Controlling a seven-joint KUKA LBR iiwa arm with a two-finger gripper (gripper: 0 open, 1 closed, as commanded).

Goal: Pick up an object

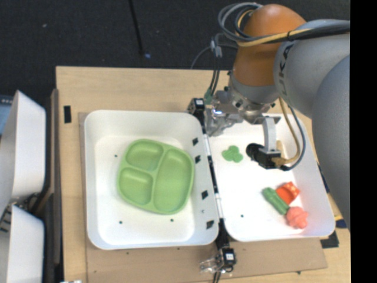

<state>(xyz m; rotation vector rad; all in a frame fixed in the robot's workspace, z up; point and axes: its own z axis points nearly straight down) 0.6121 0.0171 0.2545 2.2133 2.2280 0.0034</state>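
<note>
From where I stand, the wooden bench carries two shallow white bins side by side. The left bin holds a pale green divided plate with three compartments, lying flat near the middle, slightly toward five o'clock. The grey arm comes in from three o'clock, its orange band bulging above the wrist, and hangs over the far edge of the right bin. The jaws sit at that bin's eleven o'clock corner, close to the wall the two bins share. The wrist hides them from above, so I cannot tell whether they are spread or pressed together, and I see nothing between them. Just beside them, toward five o'clock from the jaws, a small green clover-shaped piece lies flat on the bin floor, apart from everything else. Well away, at the bin's four o'clock, three things bunch together. A green stick lies on a slant, with a red-orange piece tight against its two o'clock side. A pink lump sits just beside both, nearest the five o'clock corner.
</note>
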